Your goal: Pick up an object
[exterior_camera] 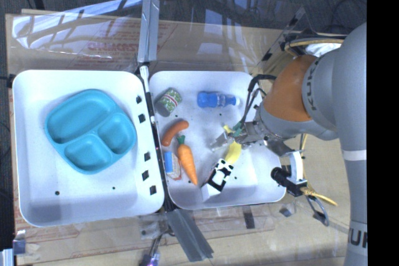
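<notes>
Right bin underneath; claw low over banana, lengthwise toward near rim; open or shut, cannot tell.

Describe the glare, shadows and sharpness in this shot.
Camera view: bright reflections streak the clear sheet behind the bins; lighting inside the right bin is even with soft shadows; the carrot and blue bottle look slightly soft; the arm is blurred.

Both white bins look like smooth, faintly glossy plastic; the blue divided tray is matt plastic; the desk wears shiny clear film.
</notes>
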Robot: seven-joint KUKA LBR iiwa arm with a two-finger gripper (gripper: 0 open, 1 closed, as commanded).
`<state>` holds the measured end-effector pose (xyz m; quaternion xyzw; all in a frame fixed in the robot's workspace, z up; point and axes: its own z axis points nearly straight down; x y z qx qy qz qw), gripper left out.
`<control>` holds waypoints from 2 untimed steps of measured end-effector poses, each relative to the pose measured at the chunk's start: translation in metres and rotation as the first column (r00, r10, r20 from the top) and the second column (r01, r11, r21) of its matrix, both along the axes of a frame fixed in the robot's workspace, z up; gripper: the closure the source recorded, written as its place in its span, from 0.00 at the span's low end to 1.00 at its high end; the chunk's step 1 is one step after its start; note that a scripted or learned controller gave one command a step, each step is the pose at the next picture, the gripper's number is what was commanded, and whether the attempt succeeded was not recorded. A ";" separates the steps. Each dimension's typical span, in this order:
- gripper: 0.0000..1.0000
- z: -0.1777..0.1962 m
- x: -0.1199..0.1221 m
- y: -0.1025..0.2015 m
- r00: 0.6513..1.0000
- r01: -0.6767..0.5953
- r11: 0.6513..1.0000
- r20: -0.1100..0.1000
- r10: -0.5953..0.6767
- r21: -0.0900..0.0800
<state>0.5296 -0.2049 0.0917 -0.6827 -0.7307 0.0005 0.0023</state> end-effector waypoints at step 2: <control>1.00 0.132 0.015 0.035 0.998 -0.066 0.998 0.004 0.066 -0.002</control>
